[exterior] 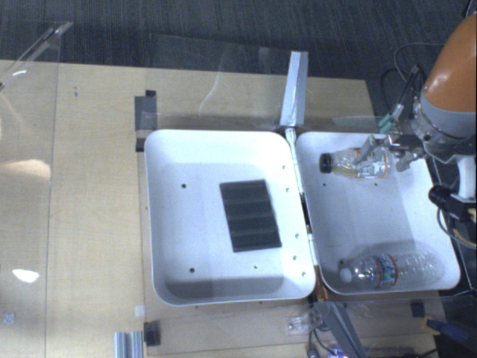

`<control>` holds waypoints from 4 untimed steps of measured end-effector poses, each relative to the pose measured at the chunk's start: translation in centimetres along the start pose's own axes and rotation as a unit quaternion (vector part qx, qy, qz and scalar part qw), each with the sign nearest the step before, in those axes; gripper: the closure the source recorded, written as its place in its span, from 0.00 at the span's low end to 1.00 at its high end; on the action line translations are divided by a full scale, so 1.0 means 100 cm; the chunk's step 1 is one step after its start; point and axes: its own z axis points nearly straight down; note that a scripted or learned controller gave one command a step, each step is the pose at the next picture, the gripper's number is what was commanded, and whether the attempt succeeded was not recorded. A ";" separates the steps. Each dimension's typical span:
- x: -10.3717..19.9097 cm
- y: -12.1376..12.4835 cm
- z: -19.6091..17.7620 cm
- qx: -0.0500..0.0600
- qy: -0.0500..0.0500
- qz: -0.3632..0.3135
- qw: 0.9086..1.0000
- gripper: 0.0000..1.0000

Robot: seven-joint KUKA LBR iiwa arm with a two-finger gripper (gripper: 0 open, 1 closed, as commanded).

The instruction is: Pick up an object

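Although two clear plastic bottles lie in the right bin (pixel 417 222), the one that matters for the coming move is the small bottle with the dark cap (pixel 349 162), lying on its side near that bin's far edge. Its long axis runs roughly along that edge, cap toward the divider between the bins and its base toward the gripper (pixel 393 149), which sits just beside or against the base end at the bin's far right corner. How far the fingers are parted, and whether they grip the bottle, I cannot tell; glare and clear plastic blur that spot. A larger bottle (pixel 387 268) rests along the near edge, well apart. The left bin (pixel 171 170) holds a dark ribbed block (pixel 250 215) at its middle.
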 end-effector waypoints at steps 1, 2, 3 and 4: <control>-0.019 0.042 0.183 -0.004 -0.001 -0.050 0.999 0.00; -0.018 0.043 0.171 -0.006 0.000 -0.050 0.999 1.00; -0.017 0.043 0.172 -0.005 0.000 -0.050 0.999 0.00; -0.014 0.075 0.189 0.056 0.008 -0.087 0.995 0.00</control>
